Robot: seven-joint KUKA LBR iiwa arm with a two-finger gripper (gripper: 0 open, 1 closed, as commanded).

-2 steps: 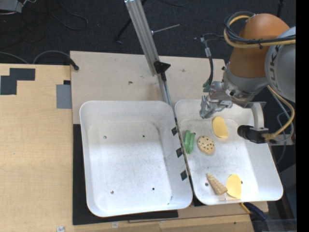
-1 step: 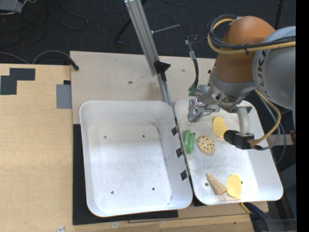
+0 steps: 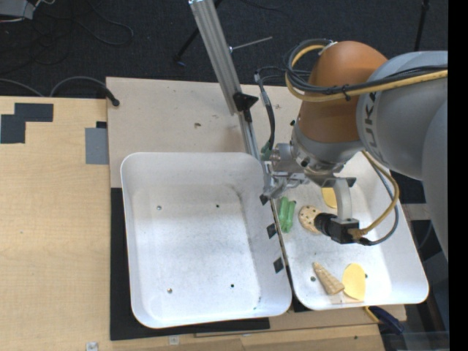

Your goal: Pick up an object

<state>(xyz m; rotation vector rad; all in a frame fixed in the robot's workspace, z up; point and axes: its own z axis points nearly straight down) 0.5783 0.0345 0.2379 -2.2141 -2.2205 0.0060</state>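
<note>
**Reaching over the right bin, nothing seen in the grasp**

Hanging over the right bin (image 3: 409,269) near its left wall, the claw (image 3: 281,185) is seen just above a green object (image 3: 287,215); whether it is wide or narrow cannot be told. A tan perforated piece (image 3: 310,219) lies beside it; a cone (image 3: 328,278) and a yellow disc (image 3: 355,281) lie by the near edge. The approach step is judged under way; a descent onto one object is called for next.

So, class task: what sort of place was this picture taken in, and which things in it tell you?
Most likely a robotics lab or test bench. A grey and orange robot arm reaches over two shallow white bins on a wooden bench, and loose cables trail across the dark floor behind.
</note>
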